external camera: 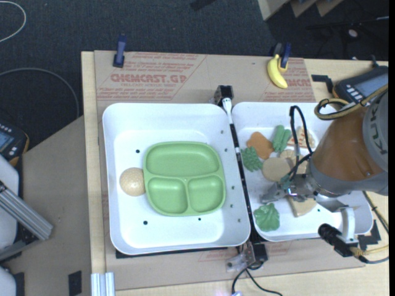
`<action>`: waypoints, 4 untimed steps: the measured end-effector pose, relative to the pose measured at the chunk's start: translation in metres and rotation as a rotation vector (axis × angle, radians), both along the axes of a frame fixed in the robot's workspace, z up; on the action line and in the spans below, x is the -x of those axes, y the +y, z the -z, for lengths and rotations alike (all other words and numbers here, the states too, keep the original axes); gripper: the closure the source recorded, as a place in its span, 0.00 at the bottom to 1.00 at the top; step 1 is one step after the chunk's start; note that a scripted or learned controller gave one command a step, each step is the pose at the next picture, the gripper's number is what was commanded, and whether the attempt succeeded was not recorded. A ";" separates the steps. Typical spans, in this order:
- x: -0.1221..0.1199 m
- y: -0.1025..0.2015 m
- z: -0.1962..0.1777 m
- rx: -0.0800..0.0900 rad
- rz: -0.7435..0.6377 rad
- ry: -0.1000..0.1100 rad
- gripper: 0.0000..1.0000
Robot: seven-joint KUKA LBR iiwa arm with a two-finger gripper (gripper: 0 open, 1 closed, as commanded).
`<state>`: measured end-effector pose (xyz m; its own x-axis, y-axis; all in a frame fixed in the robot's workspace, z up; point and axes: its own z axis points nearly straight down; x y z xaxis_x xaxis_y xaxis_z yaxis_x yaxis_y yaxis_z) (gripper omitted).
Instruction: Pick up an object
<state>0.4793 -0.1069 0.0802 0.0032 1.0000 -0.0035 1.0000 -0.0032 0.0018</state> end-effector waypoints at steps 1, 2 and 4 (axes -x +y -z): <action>-0.001 0.004 -0.007 0.001 -0.001 -0.005 0.00; -0.002 0.009 -0.007 0.000 -0.002 -0.006 0.00; -0.014 -0.084 -0.005 0.002 0.004 -0.002 1.00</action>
<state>0.4933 -0.1907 0.0850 0.0070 1.0000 -0.0058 1.0000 -0.0069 0.0039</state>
